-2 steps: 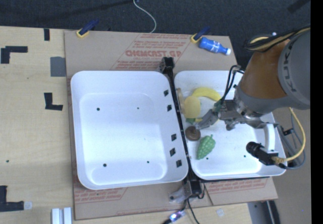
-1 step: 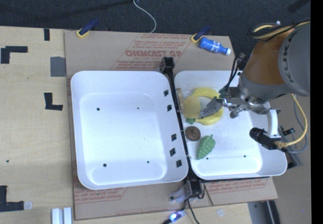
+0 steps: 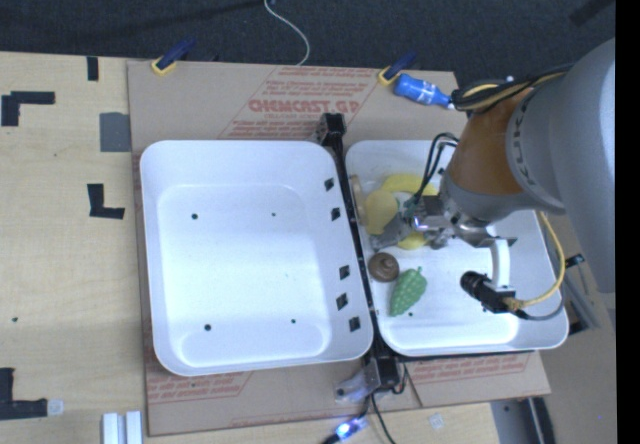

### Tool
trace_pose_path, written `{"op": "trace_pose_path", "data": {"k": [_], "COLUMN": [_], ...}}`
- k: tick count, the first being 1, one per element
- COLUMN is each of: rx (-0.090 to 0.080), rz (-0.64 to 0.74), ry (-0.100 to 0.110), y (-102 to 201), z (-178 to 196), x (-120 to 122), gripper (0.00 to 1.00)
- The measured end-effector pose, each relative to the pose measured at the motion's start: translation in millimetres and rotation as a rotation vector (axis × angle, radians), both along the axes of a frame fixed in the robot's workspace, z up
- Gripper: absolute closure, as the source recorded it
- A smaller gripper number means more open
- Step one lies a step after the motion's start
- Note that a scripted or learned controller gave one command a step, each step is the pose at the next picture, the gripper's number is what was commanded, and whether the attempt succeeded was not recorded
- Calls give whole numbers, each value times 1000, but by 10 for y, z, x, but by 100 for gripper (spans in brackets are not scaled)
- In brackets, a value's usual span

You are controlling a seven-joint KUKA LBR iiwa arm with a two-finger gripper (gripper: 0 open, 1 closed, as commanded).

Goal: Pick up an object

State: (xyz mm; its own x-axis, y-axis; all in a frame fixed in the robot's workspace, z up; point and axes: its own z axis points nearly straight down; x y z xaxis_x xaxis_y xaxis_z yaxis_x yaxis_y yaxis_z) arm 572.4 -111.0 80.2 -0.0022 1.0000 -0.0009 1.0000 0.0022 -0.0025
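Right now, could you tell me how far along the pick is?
Done: the arm has reached into the right bin and its claw sits low beside the yellow objects. In hand: nothing visibly held. Left: grasp and lift; the brown piece and green piece lie on the floor.

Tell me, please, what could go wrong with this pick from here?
1. The yellow object, brown object and green object lie close together, so the gripper may nudge a neighbour or catch two.
2. They sit near the right bin wall by the divider, which may block a finger.
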Motion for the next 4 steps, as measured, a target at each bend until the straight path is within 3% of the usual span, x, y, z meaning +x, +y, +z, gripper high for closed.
{"op": "trace_pose_path", "data": {"k": [1, 2, 3, 4], "rx": [0, 1, 2, 0], "rz": [0, 3, -2, -1], "ry": [-2, -4, -1, 2], "y": [-2, 186, 179, 174], "z": [145, 33, 269, 59], "x": [7, 606, 506, 406], "gripper": [100, 100, 100, 100]}}
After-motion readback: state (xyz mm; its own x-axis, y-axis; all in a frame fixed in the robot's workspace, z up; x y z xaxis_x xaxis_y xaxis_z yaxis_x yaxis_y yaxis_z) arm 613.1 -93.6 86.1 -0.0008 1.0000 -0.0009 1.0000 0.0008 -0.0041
